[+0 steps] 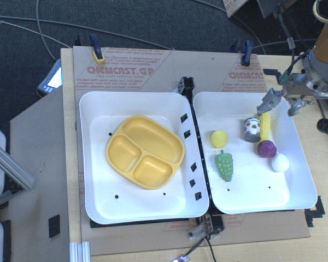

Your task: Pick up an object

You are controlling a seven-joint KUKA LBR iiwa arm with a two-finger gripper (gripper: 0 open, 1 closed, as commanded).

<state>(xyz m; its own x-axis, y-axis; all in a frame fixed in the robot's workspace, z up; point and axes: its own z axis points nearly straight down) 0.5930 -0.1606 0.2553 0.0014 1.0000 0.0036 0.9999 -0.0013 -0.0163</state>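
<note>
Bench: plywood board (153,70) clamped over dark carpet, two white bins side by side, cables running across the upper left of the frame.

Nearest target is the yellow banana (265,125), upright against the upper right part of the right bin (300,198). Gripper (280,102) hangs just above its top end, fingers spread apart, nothing between them. Reads as the approach step: no grasp yet. Next move, in my view: descend, straddle the banana, close. Risk is the small patterned can (252,130) touching the banana's left side, since one finger could land on it.

Rest of the right bin: purple plum (267,149) just below the banana, white egg (280,163) just beside the plum at lower right, yellow lemon (219,138) left of centre, green grape bunch (224,165) right below the lemon.

Left bin (93,201): one yellow divided plate (146,151), three compartments, nothing visible in them.
</note>
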